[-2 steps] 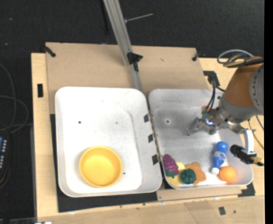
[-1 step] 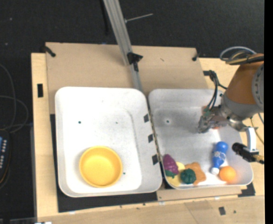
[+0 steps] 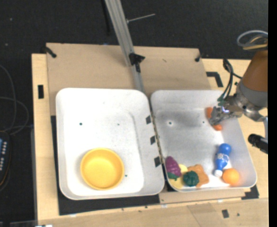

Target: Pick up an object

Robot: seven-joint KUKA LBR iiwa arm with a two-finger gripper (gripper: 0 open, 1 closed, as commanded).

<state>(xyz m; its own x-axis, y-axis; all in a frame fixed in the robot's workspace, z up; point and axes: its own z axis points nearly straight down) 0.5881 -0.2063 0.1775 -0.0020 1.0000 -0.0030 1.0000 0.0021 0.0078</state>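
Note:
My gripper (image 3: 217, 117) hangs over the upper right part of the right bin (image 3: 185, 126), reaching in from the right. A small orange object (image 3: 209, 111) sits between its fingers, with orange sticking out on both sides, and the gripper is shut on it. Along the front of that bin lie a purple toy (image 3: 172, 167), a dark green toy (image 3: 191, 178), a tan-orange piece (image 3: 201, 172), a blue and white bottle (image 3: 222, 157) and an orange ball (image 3: 230, 176).
A yellow bowl (image 3: 102, 168) stands in the front of the left bin (image 3: 100, 112). A metal post (image 3: 121, 27) slants up from between the bins at the back. Cables run along the arm at the right.

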